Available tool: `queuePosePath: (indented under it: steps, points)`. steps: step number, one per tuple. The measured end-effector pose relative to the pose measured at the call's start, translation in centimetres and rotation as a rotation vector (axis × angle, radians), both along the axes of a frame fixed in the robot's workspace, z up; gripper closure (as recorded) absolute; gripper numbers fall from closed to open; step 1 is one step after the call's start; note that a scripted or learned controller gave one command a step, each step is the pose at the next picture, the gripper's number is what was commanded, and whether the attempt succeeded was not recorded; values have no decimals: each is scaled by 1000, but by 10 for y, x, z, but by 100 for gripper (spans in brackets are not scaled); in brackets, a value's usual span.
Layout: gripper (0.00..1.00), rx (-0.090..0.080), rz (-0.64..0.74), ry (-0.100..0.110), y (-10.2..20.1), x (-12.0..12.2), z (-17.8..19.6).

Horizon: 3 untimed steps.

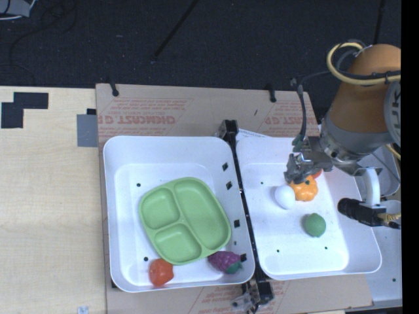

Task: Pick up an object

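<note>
Two shallow white bins are being borne side by side on a sheet of brown cardboard printed with red lettering [141,118], which is lying on a pale wooden bench [46,201]. Dark carpeted floor with loose cables [163,31] is being shown beyond the far edge.

The left bin [118,175] is being occupied by a green divided plate [184,220], with a red fruit [161,271] just beside its near-left edge and a purple fruit [224,261] just beside its near-right edge.

The right bin [262,156] is being reached into from the right by the arm. The gripper [300,173] is being held low over the far-right part of that bin, directly over an orange object [305,190]; whether its fingers are parted or closed cannot be told. A white ball [285,197] is being touched by the orange object on its left. A green ball [315,225] is lying nearer, a little apart from both.
</note>
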<state>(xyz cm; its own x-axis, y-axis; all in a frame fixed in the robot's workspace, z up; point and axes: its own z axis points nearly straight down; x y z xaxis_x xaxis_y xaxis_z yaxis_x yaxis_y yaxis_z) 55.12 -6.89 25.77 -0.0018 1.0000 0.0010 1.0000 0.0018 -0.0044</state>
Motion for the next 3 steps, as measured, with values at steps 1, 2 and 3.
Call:
queuePosePath:
  steps: [1,2,3]
  points:
    - [100,1,3,-2,57,10,2]
    - [100,0,3,-1,118,13,-3]
    - [100,0,3,0,169,13,-13]
